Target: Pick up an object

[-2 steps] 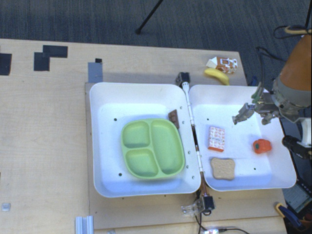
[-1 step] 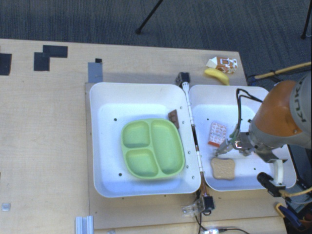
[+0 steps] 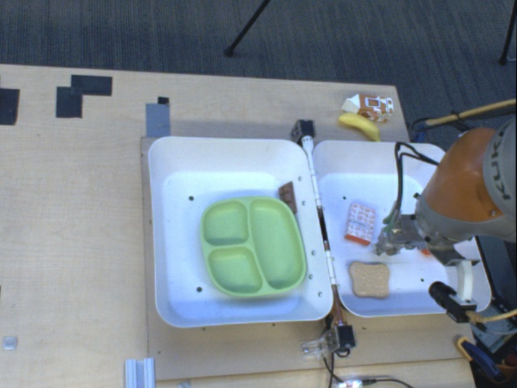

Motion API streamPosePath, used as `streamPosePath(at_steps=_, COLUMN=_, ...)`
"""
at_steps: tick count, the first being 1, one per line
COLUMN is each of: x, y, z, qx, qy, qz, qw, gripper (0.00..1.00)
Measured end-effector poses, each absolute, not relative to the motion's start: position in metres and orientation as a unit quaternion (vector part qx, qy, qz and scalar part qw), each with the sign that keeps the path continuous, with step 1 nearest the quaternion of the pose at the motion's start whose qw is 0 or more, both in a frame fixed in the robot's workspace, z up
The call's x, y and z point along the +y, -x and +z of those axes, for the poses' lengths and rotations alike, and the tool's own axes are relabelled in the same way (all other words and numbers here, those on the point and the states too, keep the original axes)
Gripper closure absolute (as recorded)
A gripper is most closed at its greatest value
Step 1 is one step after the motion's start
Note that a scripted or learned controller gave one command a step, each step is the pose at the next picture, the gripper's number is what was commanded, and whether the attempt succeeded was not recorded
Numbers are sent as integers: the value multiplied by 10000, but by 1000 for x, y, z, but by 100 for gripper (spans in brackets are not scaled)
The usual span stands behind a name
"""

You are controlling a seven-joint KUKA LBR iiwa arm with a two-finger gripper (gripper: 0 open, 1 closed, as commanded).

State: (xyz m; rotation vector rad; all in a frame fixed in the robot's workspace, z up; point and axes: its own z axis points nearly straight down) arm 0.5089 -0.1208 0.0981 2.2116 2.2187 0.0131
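Bread slice (image 3: 369, 279) just below gripper (image 3: 388, 243)

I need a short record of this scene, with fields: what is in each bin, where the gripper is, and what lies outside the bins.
left bin: green divided plate, small brown item at its right wall
right bin: slice of bread, red-and-white packet
gripper: above right bin, between packet and bread
outside bins: banana, small carton

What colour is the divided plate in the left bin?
Light green; the divided plate lies in the left bin, seen clearly in the camera view.
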Motion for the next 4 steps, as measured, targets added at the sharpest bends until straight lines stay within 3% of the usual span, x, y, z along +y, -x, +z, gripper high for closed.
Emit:
streamPosePath(at_steps=1, x=-121, y=-509, z=98, qx=7083, qy=-7059, qz=41, qw=45, gripper=0)
streamPosePath(at_steps=2, x=-102, y=-490, z=87, qx=7070, qy=-7072, qz=36, qw=58, gripper=0)
streamPosePath(at_steps=3, x=-102, y=-492, z=98, qx=7076, qy=-7066, qz=50, qw=71, gripper=100)
streamPosePath(at_steps=4, x=-102, y=-492, z=98, qx=7078, qy=-7064, qz=49, qw=69, gripper=0)
